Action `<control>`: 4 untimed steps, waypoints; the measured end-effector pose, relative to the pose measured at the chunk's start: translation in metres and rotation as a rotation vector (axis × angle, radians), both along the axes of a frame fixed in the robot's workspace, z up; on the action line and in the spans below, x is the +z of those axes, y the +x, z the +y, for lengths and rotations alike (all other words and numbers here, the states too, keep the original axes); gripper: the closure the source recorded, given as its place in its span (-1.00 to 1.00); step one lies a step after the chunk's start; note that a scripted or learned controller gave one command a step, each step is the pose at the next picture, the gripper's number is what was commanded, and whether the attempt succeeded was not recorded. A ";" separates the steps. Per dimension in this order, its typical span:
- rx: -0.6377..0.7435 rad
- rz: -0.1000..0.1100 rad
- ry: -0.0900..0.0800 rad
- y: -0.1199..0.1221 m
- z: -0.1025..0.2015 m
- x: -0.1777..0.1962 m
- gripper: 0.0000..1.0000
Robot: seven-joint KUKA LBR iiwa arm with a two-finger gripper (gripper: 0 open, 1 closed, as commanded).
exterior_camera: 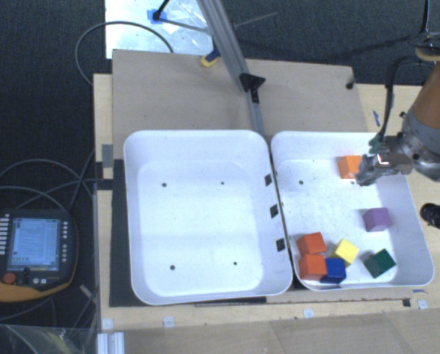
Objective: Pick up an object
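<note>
A: Where does the arm (434,113) sit in the frame?

B: It enters from the right edge, its orange band in the upper right, and reaches down to the upper right part of the right bin (419,220). The pincer (369,171) hangs there, just beside an orange block (347,167), on that block's right side.

A: Is the pincer clamped on the block?

B: That cannot be told. The pincer tip is dark and blurred, and whether it is apart or together is not visible. The block looks to be touching it or very nearly so, but it is not seen between the fingers.

A: What else lies in the right bin?

B: A purple block (376,218) sits right of centre, well apart from the pincer. Along the lower edge there is a cluster: two orange blocks, one (311,243) above the other (313,265), touching; a yellow block (346,251) just to their right; a blue block (335,269) below the yellow one. A dark green block (379,262) lies a little apart, toward the lower right corner.

A: And the rest of the scene?

B: The left bin (142,198) stands beside the right one on the worktop (176,87). A teach pendant (29,253) with a lit screen rests on the dark floor at the lower left, cables looping round it. A grey pole (224,28) slants down from the top centre toward the gap between the bins.
</note>
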State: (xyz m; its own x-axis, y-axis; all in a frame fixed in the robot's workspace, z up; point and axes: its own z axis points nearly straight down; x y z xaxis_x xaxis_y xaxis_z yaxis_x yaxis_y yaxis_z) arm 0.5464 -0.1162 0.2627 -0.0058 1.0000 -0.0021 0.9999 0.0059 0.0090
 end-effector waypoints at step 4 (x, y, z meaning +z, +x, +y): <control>0.005 0.005 0.004 0.090 0.213 -0.020 1.00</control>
